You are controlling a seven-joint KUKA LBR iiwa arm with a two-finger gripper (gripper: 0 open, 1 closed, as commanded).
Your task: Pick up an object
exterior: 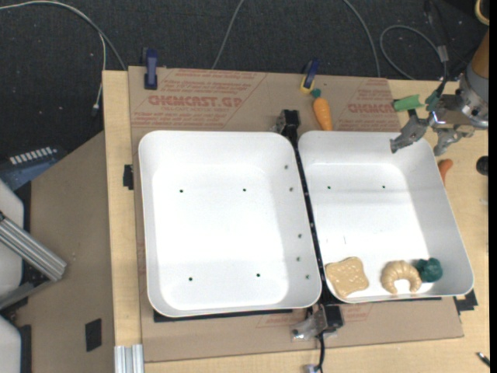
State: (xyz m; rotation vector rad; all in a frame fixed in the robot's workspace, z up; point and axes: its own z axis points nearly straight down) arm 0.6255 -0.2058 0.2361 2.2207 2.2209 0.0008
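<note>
My claw [426,134] hovers over the right bin's [373,208] far right corner, fingers spread apart, nothing between them. Toast slice [346,277], croissant [401,276] and green piece [428,269] lie along that bin's near edge. Carrot [322,113] rests outside on the cardboard.

toast [346,276]: tan slice, lying flat, far below the jaws
croissant [401,276]: pale curved, beside toast, well apart from jaws
green toy [429,269]: touching croissant

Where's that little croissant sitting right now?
The croissant lies in the right bin, at its near edge, between the toast slice and a dark green object.
</note>
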